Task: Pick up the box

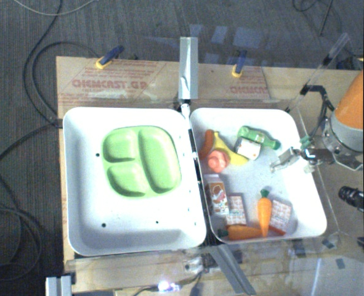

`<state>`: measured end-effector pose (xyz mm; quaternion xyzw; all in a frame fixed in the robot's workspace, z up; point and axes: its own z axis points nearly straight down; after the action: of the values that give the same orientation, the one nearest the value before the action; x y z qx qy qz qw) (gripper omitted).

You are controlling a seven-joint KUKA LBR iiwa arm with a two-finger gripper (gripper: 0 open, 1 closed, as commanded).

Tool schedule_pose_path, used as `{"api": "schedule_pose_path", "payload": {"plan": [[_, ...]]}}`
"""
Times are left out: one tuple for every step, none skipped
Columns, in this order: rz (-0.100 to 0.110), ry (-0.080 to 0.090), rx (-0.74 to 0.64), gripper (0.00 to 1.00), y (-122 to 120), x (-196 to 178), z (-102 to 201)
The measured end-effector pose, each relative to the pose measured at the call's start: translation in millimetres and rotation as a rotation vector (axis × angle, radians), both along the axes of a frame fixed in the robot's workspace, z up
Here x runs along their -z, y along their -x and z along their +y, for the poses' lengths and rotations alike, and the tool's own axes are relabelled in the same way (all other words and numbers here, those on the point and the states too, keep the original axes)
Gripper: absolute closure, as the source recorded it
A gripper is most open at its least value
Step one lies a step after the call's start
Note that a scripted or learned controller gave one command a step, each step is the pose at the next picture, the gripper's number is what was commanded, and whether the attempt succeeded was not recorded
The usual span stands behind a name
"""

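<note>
End effector (pixel 287 159) hovers in right bin (pixel 305 193); box (pixel 217 198) lies apart.

Both white bins (pixel 77 165) present smooth, slightly glossy plastic. The green tray (pixel 141 160) appears glossy moulded plastic. The bench (pixel 126 82) surface looks like matt printed board.

You are looking at a brown board (pixel 138 82) lying under the two bins, and red printed lettering is showing along its far edge. The left stretch is reading roughly "CHEMCAST GP", though blur is making the letters uncertain. A second red line is showing farther right on the board, and it is staying too faint to read.
</note>
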<state>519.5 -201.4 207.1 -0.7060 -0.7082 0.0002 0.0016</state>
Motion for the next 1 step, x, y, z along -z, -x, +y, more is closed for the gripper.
{"api": "schedule_pose_path", "payload": {"plan": [[-0.001, 0.001, 0.061, 0.00, -18.6, -19.4, 54.3]]}}
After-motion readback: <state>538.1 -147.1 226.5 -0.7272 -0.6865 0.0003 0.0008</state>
